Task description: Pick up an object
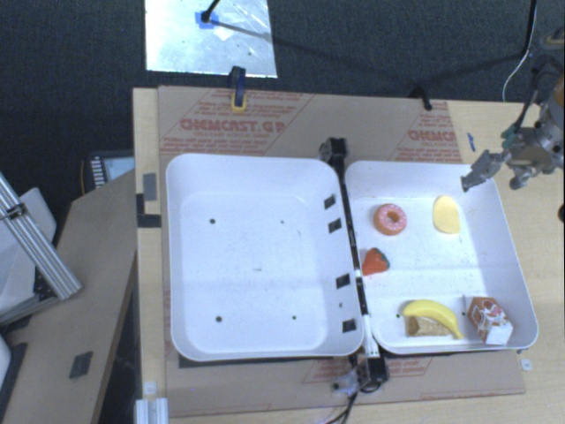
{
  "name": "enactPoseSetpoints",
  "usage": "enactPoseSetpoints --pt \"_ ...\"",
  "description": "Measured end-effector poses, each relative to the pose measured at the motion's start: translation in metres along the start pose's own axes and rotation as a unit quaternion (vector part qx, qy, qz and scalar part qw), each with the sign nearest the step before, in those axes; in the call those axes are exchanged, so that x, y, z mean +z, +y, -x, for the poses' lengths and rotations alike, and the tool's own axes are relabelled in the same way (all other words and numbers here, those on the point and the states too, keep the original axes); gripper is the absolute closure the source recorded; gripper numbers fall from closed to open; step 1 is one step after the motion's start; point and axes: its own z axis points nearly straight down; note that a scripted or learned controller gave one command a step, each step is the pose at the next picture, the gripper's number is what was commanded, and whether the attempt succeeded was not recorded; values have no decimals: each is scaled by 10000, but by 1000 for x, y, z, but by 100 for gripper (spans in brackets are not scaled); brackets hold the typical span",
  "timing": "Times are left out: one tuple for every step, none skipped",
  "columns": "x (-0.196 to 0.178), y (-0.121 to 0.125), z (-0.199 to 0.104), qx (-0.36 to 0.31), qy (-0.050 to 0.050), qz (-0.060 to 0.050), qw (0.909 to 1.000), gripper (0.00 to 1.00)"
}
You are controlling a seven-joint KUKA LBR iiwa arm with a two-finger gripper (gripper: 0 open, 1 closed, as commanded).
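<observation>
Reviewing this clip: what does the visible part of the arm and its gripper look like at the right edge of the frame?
The gripper is grey metal, with two short dark-tipped fingers below a blocky, lighter grey body. Above it, thin cables run upward: one dark, one pale with a greenish tint. A small patch of tan or orange colour sits at the frame edge by the wrist. No markings are legible.

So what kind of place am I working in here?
Most likely a robotics lab bench set up for grasping trials: two white bins clipped side by side on a board, toy food such as a banana and donut, and loose cables across dark carpet.
</observation>
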Motion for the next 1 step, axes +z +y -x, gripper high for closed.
enactPoseSetpoints --pt "189 -29 -31 13 18 -34 10000 0"
